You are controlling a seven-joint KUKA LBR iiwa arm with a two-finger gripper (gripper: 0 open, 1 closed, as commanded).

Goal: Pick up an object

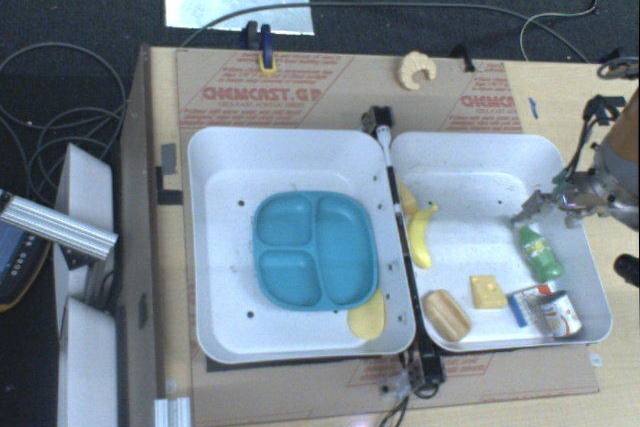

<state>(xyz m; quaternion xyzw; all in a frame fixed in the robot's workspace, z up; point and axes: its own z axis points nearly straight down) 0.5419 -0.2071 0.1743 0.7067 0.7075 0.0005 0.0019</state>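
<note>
Gripper point(545, 205) hangs at the right bin's point(470, 155) right wall, just above the green bottle point(541, 253); can't tell its state, nothing seen held. Bottle lies flat, probably light, hard, slick plastic that may roll, so best pinched across its middle. Below the bottle sits a small packet point(545, 308), left of that a cheese wedge point(488, 291) and bread roll point(447, 314); banana point(419, 233) near the left wall.
</note>
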